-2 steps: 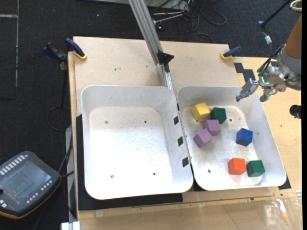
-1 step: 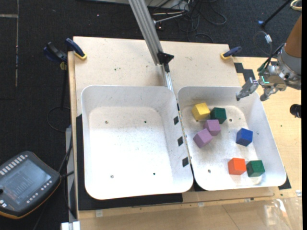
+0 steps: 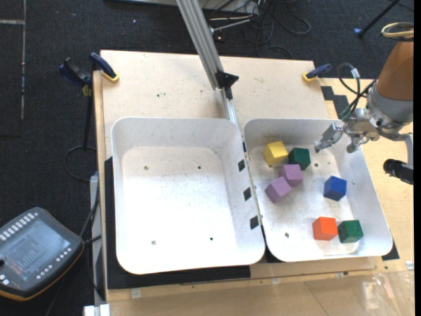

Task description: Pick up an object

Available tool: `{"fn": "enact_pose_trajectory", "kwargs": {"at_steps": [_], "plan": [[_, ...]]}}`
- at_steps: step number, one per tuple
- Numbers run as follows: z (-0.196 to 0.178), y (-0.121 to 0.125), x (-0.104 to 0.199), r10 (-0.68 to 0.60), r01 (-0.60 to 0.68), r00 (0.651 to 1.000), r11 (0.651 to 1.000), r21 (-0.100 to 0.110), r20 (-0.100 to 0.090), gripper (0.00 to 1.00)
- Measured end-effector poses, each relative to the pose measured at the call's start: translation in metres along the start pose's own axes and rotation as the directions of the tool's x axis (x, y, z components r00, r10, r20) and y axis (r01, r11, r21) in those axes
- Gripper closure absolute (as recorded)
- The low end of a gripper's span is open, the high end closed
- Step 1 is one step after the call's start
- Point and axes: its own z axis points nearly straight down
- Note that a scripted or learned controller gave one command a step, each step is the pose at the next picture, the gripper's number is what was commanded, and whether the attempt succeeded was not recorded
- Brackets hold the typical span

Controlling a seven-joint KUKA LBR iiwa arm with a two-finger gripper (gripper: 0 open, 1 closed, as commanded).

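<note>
- a teach pendant is lying on the dark floor at the far left, off the table.
- the left bin is sitting on the table, touching the right bin along their shared edge.
- a slanted metal pole is running down to a mount between the two bins.
- in the right bin, a yellow cube is lying near the back with a dark green cube just beside it, and two purple cubes are touching each other just in front of them.
- a blue cube is sitting apart near the middle (it looks the easiest to grasp, with free room on all sides).
- an orange cube and a green cube are resting side by side near the front edge.
- the end effector is hovering over the back right part of the right bin, its fingers spread apart and gripping nothing.
- the arm is reaching in from the right; judging by this, the approach step is under way, and the next move is calling for centring over one cube, then descending and closing.
</note>
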Motion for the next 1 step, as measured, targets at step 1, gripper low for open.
{"fn": "enact_pose_trajectory", "kwargs": {"at_steps": [1], "plan": [[0.0577, 0.0065, 0.0036, -0.003, 0.003, 1.000, 1.000, -0.009, -0.002, 0.00]]}}
